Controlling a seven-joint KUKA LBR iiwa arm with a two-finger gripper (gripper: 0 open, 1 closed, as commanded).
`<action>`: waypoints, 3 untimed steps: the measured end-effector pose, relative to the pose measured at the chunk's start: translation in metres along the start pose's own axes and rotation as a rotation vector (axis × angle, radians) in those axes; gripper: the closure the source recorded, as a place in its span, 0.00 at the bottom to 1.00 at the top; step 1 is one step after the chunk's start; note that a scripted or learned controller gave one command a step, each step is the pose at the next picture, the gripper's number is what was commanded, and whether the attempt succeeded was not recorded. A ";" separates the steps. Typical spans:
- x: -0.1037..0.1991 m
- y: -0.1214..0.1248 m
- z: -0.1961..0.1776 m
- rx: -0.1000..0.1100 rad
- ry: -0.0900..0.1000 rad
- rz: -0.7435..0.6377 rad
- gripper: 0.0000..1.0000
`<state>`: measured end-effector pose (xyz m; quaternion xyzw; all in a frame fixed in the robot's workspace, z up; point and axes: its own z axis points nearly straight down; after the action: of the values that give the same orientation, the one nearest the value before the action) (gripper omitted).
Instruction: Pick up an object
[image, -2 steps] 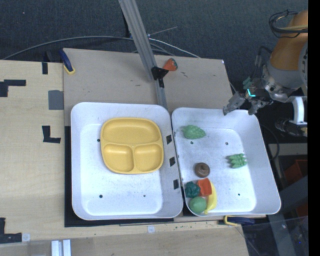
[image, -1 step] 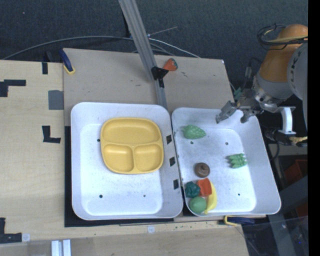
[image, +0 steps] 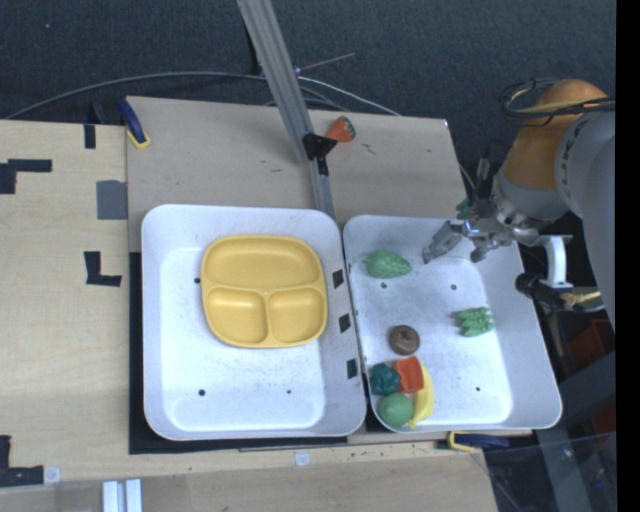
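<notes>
Where claw (image: 462, 243) hovers, green toy (image: 387, 265) nr.

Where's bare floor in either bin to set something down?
Left bin: open floor below the yellow plate. Right bin: bare patch between the brown disc, green block and lower right rim. Crowded at the toy pile in its lower left corner.
</notes>
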<state>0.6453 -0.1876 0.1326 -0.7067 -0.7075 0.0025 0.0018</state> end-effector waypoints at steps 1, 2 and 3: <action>0.001 0.000 0.046 -0.005 -0.001 -0.001 0.00; 0.001 0.000 0.034 -0.004 -0.001 -0.002 1.00; 0.005 0.002 -0.009 -0.010 0.000 -0.001 1.00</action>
<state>0.6472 -0.1829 0.1416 -0.7065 -0.7077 -0.0010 -0.0014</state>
